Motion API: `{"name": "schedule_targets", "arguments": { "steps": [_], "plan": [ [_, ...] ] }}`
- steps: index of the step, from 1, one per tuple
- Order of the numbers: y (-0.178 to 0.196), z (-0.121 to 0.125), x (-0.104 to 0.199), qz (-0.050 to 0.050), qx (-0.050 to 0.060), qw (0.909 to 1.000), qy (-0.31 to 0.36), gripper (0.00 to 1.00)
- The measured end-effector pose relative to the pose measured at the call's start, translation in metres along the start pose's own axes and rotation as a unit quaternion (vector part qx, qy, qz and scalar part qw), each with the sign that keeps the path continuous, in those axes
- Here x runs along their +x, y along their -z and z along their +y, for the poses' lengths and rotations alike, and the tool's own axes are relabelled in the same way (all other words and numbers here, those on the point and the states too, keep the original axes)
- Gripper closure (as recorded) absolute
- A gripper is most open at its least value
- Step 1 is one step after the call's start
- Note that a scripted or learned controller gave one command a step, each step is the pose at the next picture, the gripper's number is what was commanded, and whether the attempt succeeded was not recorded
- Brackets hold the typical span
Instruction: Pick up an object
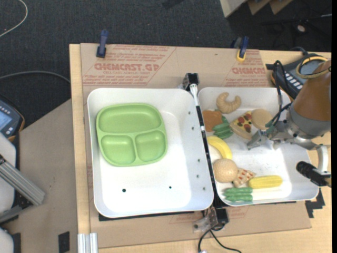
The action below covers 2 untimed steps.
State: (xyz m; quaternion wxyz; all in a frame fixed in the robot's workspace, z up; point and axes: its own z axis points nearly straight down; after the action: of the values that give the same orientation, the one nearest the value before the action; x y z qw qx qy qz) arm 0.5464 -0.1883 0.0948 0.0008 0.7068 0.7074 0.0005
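Observation:
The right bin (295, 191) holds several toy foods: a croissant (228, 102), a pizza slice (243, 124), a tan bun (260, 117), a banana (220, 146), a round tan ball (225, 169), a corn cob (265, 182) and green beans (238, 194). My gripper (262, 140) reaches in from the right and hangs low over this bin, just right of the pizza slice and below the bun. Its two fingers stand apart, open, with nothing between them. The grey wrist and orange band (315, 96) rise behind it.
The left bin (179, 183) bears a green divided plate (131, 134). An orange-brown piece (211, 119) and a green piece (224, 128) lie by the bins' shared wall. A small patterned wedge (243, 177) sits beside the ball. Clamps and cables ring the cardboard base.

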Motion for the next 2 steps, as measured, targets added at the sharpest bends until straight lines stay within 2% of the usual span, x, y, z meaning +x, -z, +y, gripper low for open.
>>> {"name": "schedule_targets", "arguments": {
  "steps": [1,2],
  "plan": [
    [0.009,0.000,0.000,-0.001,-0.001,1.0000,-0.001,1.00],
    [0.033,-0.018,-0.039,-0.002,0.000,1.0000,-0.002,1.00]
  ]
}}
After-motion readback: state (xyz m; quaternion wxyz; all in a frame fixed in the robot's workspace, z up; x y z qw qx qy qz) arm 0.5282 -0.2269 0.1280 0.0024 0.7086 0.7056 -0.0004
